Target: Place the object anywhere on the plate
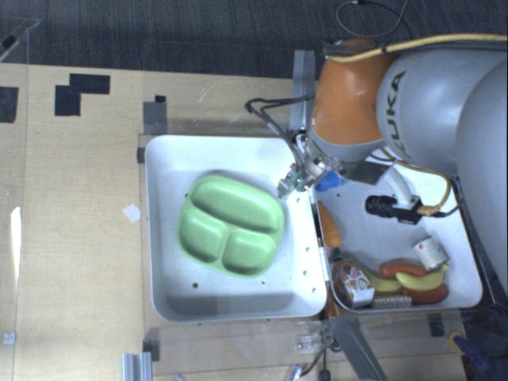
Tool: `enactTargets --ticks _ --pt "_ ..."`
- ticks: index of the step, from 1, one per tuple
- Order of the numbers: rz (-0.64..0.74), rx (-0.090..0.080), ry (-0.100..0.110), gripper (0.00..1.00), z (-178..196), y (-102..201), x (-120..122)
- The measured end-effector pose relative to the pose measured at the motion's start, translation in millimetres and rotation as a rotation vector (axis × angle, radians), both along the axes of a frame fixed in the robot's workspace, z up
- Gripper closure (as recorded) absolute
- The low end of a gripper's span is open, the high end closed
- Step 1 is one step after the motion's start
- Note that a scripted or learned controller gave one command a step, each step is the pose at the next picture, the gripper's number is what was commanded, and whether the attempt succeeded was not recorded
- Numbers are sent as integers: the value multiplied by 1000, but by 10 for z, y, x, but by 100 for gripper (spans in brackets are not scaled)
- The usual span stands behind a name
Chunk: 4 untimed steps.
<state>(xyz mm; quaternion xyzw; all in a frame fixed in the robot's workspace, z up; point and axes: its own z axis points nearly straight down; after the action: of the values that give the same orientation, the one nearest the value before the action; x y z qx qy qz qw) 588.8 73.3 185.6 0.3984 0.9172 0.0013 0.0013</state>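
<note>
gripper [292,182] – grip state unclear | beside green plate [230,224] | right bin [464,280] – banana [418,279], cup [430,252], packet [353,283]

Two white bins [159,236] [468,284] (side by side), one green plate [230,223].

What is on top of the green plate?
Nothing lies in the three hollows of the green plate. The gripper hangs by its upper right corner. The toy food is piled in the right bin, partly covered by the arm.

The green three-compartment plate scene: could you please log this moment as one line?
gripper: above green three-compartment plastic plate right rim | plate: left white bin | toy food: right bin
</note>
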Motion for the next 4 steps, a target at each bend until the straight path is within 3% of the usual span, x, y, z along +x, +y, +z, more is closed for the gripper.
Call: enactTargets --ticks 1,2,3,4 --pt "183 0 1 100 -352 492 -51" --pt "101 0 2 100 -656 1142 -412" --pt "83 0 2 100 -9 729 -1008" --pt "-223 0 2 100 -1 842 -1011"
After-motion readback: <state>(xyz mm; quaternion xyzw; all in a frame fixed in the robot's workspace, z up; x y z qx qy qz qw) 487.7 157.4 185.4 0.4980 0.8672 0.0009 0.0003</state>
